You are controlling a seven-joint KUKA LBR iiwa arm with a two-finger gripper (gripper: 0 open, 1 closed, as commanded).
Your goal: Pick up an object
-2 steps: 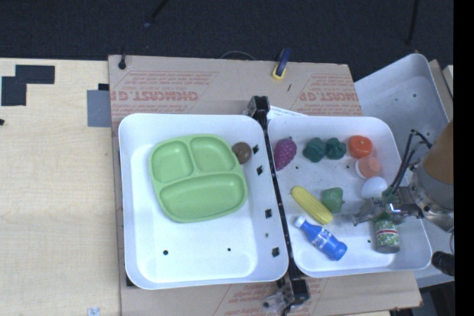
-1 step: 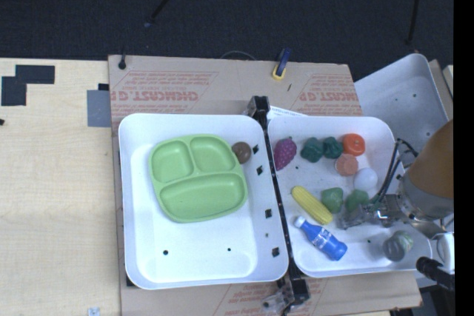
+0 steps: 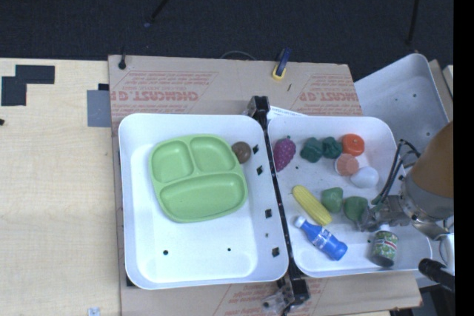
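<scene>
The right bin [image 3: 385, 131] holds several toy foods: purple grapes [image 3: 284, 152], dark green vegetables [image 3: 321, 149], an orange-red piece [image 3: 353, 143], a peach-coloured piece [image 3: 346, 164], a white egg [image 3: 364, 177], a yellow corn cob [image 3: 311, 205], two green pieces [image 3: 332, 198], a blue bottle [image 3: 324, 238] and a small dark green can [image 3: 384, 248]. My gripper [image 3: 381, 219] comes in from the right and hangs low over the bin's right side. It sits just above the can and beside the rightmost green piece [image 3: 355, 208].
The left bin [image 3: 141, 233] holds a light green divided plate [image 3: 198, 177], with a brown ball [image 3: 241, 152] at its upper right corner. A black divider [image 3: 272, 189] runs between the bins. Cardboard lies under both bins.
</scene>
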